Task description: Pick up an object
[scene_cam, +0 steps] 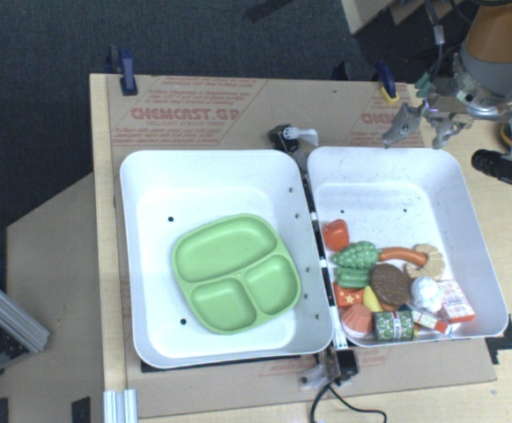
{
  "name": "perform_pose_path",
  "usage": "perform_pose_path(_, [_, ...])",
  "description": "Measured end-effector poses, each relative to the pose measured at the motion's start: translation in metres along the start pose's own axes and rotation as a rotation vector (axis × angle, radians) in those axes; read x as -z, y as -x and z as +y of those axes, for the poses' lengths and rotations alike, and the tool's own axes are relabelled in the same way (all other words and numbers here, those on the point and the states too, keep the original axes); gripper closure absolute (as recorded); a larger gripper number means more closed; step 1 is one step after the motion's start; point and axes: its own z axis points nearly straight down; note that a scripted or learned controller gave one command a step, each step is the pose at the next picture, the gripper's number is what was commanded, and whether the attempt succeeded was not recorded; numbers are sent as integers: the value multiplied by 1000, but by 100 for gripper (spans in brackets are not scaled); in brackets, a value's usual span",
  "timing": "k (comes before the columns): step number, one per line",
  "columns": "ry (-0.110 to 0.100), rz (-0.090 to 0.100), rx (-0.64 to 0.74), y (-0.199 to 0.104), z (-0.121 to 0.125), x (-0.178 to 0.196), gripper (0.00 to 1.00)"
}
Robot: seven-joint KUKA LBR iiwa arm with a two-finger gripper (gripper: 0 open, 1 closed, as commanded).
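The arm enters at the one o'clock corner of the view, its orange band above a grey wrist. Below the wrist hangs the tool [425,127], pointing down toward seven o'clock. Its two fingers [402,126] are spread apart, with nothing between them.

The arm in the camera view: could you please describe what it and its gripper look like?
The arm shows a broad orange band with a grey metallic collar and wrist housing beneath it. Dark cables run down beside it on its left in the view. The gripper is pale grey metal with two slim, tapering fingers. No lettering or markings can be made out on it.
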Motion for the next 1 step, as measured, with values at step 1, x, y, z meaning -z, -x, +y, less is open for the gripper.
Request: perform_pose_path(1, [17, -5, -2, 12, -47, 126, 0])
